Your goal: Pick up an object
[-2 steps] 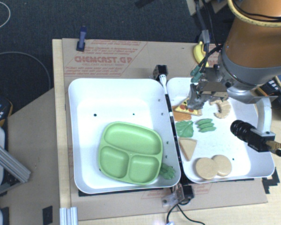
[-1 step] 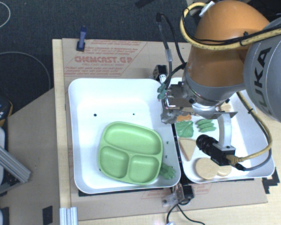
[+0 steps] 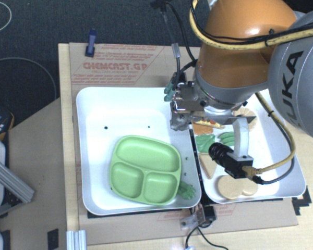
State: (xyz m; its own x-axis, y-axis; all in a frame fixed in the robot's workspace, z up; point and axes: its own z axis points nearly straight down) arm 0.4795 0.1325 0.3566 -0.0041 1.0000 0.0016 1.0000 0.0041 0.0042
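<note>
Looming closest to the lens, the grey arm's orange band [image 3: 240, 40] covers the upper part of the right bin, and the tool [image 3: 208, 120] hangs beneath it over the divide between the bins. Whether the tool is apart or together, I cannot tell, since the wrist hides it.

Two shallow white plastic bins sit side by side on the brown cardboard-covered surface [image 3: 120, 61]. The left bin [image 3: 94, 113] holds one light green plastic divided plate [image 3: 146, 169], three compartments, lying flat to the lower left of the tool with its long axis running roughly left to right. One small dark green leafy piece [image 3: 187, 191] lies just beside the plate's lower right corner, against the bin wall.

The right bin [image 3: 281, 139] holds a crowded cluster directly below the tool: one tan round cookie-like disc [image 3: 230, 187] at the near edge with a second pale round piece [image 3: 248, 187] touching it, one tan flat slice [image 3: 206, 165], green flat pieces [image 3: 204, 140] just under the tool, and one orange-and-white piece [image 3: 206, 124]. A black cylindrical fitting [image 3: 227, 160] with a yellow cable [image 3: 274, 165] crosses in front of these items and hides parts of them.

One blue clip [image 3: 91, 43] sits at the surface's far left edge, well apart from the tool.
</note>
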